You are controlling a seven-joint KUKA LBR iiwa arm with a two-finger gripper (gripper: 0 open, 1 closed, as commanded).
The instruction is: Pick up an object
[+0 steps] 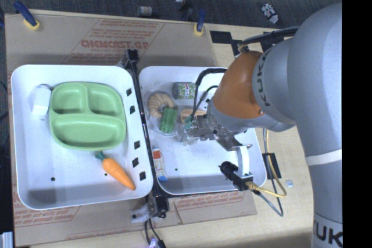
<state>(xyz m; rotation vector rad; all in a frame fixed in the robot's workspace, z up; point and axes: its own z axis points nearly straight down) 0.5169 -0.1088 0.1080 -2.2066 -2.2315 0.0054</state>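
You had the pincer [189, 132] low in the right bin [197, 183], and you could not tell its state, while the nearest thing, a green object [168, 120], lay just left of it beside a tan roll [158, 101], its long axis running up-down in this 1 view.

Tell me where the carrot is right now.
The carrot lies in the left bin, near its front right corner, just below the green divided plate.
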